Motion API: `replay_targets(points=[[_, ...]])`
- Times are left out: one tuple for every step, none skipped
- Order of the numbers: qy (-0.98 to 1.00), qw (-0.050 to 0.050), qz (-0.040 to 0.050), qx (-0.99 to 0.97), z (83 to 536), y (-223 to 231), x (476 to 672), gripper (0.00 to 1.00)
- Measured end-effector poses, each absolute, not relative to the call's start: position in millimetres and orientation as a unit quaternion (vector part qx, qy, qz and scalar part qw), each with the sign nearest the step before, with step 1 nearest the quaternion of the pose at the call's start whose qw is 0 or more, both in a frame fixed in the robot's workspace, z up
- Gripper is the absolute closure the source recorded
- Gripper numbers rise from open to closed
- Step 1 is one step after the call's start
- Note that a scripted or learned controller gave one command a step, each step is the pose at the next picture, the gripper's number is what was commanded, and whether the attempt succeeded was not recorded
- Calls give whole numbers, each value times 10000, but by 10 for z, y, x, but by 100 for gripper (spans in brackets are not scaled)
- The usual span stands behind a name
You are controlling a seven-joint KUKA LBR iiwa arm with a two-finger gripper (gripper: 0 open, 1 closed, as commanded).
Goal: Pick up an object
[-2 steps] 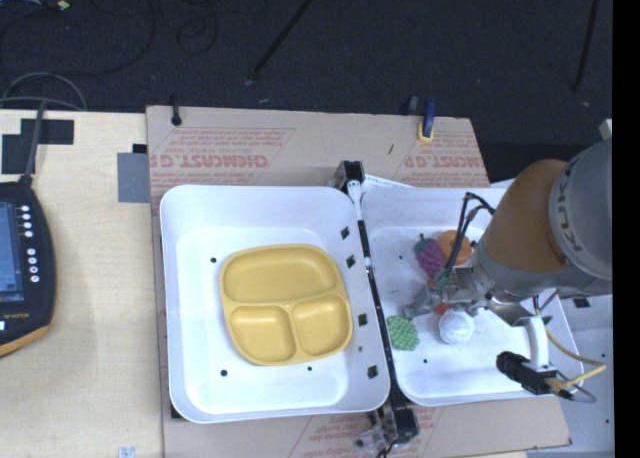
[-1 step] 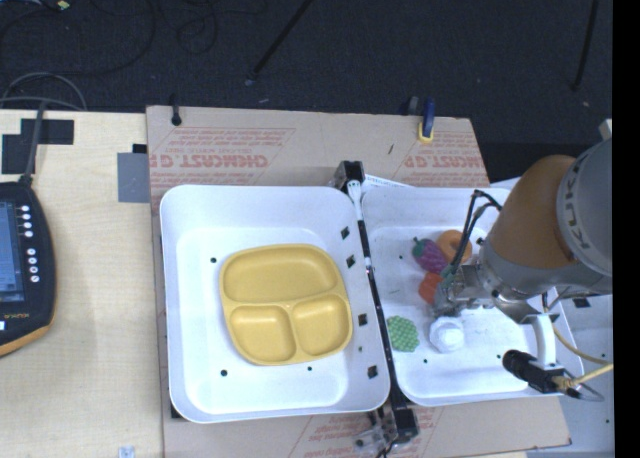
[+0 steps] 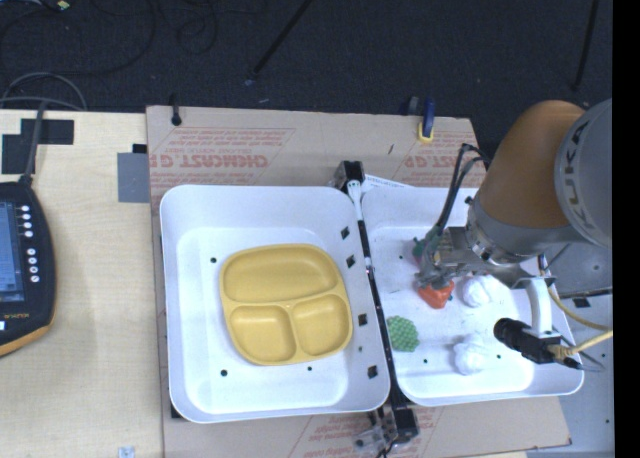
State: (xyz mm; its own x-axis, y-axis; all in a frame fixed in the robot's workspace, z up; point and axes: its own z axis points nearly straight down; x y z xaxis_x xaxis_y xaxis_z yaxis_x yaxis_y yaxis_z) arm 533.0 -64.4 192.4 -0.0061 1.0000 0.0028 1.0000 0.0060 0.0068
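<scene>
Arm reaching into the right bin over a small red-orange object.

Left bin point(image 3: 190, 246) holds a yellow divided tray point(image 3: 285, 301). In the right bin point(image 3: 400, 208), a green object point(image 3: 402, 333) lies lower left; the gripper point(image 3: 432, 268) touches the red-orange object point(image 3: 436, 295), grip state unclear; two white objects point(image 3: 474, 292) sit right.

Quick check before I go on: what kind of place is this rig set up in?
Most likely a robotics lab bench. Two white bins sit on cardboard, one holding a yellow divided tray, the other small test items under the tool. A handheld control pendant lies at the left, and cables trail on the dark floor.
</scene>
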Motion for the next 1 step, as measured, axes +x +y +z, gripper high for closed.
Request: replay_targets(points=[[7109,9,55,7033,3159,311,4846,100]])
